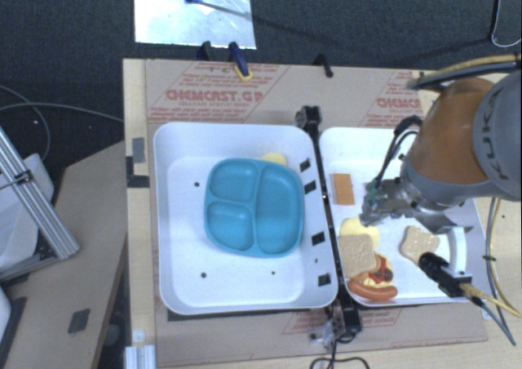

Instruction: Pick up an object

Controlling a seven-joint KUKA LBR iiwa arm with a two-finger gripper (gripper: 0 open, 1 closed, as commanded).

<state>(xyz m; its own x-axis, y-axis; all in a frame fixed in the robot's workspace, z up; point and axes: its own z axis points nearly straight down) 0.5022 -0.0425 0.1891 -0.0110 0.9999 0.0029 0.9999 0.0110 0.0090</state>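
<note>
Several toy foods (pixel 364 257) under gripper (pixel 373 211), apparently.

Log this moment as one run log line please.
arm: over right bin | gripper: above bread slice, nothing seen held | left bin: blue tray

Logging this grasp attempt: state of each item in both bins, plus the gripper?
blue divided plate: flat in left bin, compartments bare
yellow item: mostly hidden behind plate's far edge
orange slab: flat, right bin, alone
bread slice: flat, beside hot dog
hot dog: lying at near wall
tan piece: flat, under arm
gripper: low over right bin
</note>
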